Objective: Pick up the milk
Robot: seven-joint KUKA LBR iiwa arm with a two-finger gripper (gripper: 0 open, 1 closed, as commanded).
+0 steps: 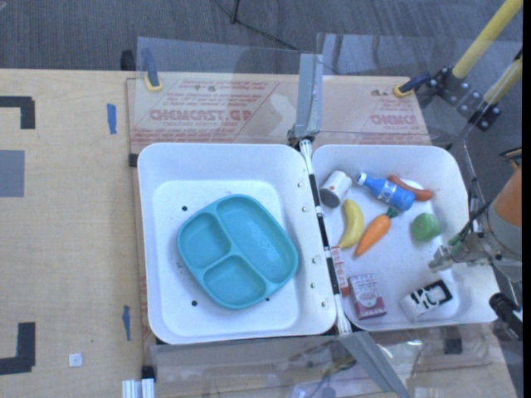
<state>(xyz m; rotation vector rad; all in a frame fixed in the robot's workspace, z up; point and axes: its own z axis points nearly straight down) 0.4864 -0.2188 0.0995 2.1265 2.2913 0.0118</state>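
- Pale wooden bench top (66, 247) spreads out on the left, bearing two shallow white bins side by side.
- Left white bin (158, 222) holds a turquoise plastic plate with three compartments (238, 250), lying flat and slightly turned.
- Right white bin (440, 168) holds, from its left: a small white-and-grey cup on its side (335, 187), a yellow toy banana (352, 223), an orange toy carrot (372, 233), and a red-and-white carton lying flat (366, 296) at the near wall.
- Further right lie a blue-and-white bottle (387, 191), touching a red sausage-shaped toy (412, 189), and a green round toy (426, 226).
- Milk, a white carton with black patches (430, 298), lies on its side near the bin's front right corner.
- Grey arm enters from the right edge; its gripper (452, 255) hangs just above the milk, apart from it, and whether it is open or closed cannot be told.
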